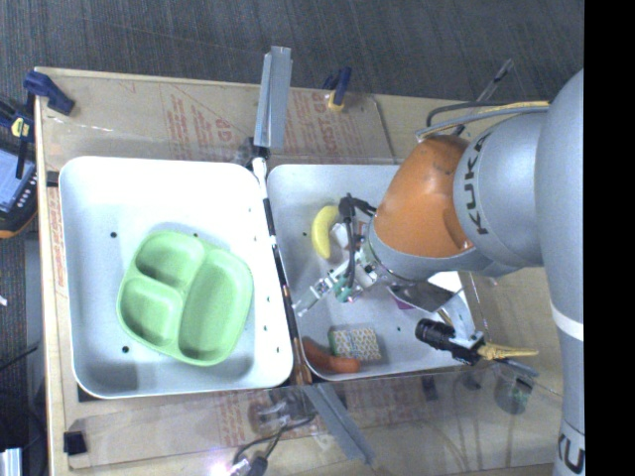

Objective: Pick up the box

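Gripper [337,284]: I am seeing it hanging over the middle of the right bin [298,201], a little left of centre in the frame. It is pointing toward the wall that the two bins share. I cannot tell from this slant whether it is spread or closed, and nothing is showing clamped in it.

Arm [501,201]: grey, reaching in from the right edge of the frame, with its orange band [422,211] sitting just above and to the right of the gripper and covering much of the right bin's upper right part.

Box [354,342]: small, with a pale speckled face, lying flat on the floor of the right bin near its lower wall. It is sitting below the gripper in the frame and apart from it.

Orange-red item [330,359]: long and thin, lying along the lower wall of the right bin just beside the box's lower left corner. I cannot tell whether the two are touching.

Yellow item [322,231]: curved, lying in the right bin above and slightly left of the gripper, near it.

Left bin [99,216]: holding a green divided plate [186,296], which is lying level in the bin's lower middle, well apart from the gripper.

Bench [179,117]: wooden, carrying both bins, with a blue clamp [339,85] showing on its upper edge.
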Tool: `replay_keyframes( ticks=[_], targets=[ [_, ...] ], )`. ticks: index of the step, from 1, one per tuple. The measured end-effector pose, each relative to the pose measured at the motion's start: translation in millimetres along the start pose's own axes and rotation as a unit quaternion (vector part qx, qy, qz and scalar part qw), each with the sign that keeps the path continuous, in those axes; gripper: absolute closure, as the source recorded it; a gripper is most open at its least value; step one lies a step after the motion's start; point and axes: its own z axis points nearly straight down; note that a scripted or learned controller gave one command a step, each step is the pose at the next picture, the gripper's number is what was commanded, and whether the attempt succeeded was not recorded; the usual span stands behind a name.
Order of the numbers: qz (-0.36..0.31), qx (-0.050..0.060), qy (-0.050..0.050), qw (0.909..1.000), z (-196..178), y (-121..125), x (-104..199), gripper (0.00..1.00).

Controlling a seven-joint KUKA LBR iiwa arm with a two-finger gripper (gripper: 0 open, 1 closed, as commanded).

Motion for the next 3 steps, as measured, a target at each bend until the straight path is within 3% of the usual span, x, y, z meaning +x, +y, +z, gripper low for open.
replay_keyframes(
  ticks=[1,2,3],
  targets=[
    [-0.006,0.000,0.000,1.0000,-75,-49,-51,0.00],
    [-0.177,-0.001,-0.001,0.9841,-92,-31,-18,0.00],
    [-0.171,0.001,0.001,0.9852,59,-37,-27,0.00]
  ],
)
